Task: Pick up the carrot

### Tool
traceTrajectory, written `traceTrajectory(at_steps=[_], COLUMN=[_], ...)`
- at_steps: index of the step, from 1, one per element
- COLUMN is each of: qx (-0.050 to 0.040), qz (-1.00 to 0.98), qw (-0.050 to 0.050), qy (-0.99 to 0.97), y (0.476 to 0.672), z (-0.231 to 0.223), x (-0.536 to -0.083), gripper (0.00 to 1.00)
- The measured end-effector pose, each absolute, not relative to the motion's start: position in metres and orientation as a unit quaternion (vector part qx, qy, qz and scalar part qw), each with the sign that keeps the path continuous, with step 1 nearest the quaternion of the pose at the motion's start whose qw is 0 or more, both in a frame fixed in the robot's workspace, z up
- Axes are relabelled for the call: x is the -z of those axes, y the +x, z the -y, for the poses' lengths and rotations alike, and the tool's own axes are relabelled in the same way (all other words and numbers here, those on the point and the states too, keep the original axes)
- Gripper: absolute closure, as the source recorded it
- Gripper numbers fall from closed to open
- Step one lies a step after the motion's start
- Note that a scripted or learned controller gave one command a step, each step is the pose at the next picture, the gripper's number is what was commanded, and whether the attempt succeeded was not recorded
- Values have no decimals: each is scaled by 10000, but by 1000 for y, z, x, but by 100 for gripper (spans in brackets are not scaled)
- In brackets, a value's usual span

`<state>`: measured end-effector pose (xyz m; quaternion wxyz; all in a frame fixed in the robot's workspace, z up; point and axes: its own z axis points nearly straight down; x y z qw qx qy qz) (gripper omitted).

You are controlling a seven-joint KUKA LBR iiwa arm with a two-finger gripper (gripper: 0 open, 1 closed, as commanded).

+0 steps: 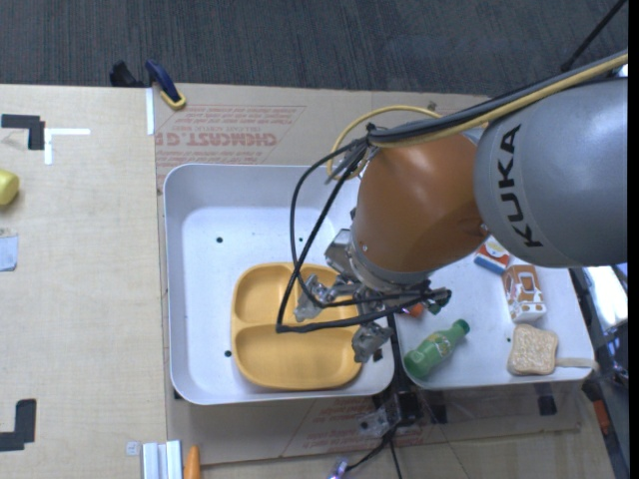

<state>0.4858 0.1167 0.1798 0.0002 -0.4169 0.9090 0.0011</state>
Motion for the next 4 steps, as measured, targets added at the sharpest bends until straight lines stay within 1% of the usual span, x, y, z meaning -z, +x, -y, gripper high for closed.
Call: traceTrajectory(at_steps=[1,2,3,4], qx=[-9,-15,-6,-5], qz=[-8192,-8190,-9145,-9065], qw=[5,18,9,1], qy=[-5735,-5738,-4046,-4222], y=[483,484,478,482], z=[-143,-144,-154,-154], x=[-92,-101,-116,-91], gripper=[0,100,100,100])
